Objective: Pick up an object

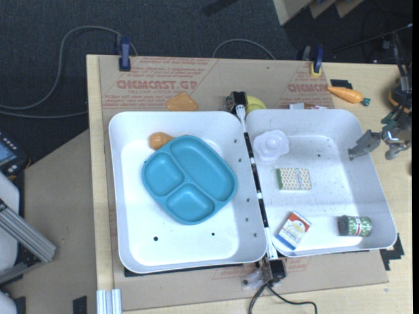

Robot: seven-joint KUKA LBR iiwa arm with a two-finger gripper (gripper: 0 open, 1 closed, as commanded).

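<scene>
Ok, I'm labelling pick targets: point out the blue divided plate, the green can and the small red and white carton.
blue divided plate (188, 178), camera view, on the central ridge.
green can (355, 226), camera view, mid-side of its body.
small red and white carton (294, 231), camera view, middle of its top face.

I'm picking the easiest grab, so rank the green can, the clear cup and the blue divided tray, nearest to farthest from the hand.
From the hand at the right bin's far right edge:
1. Green can, right bin's near right corner.
2. Clear cup, right bin's far left.
3. Blue divided tray, left bin.
</scene>
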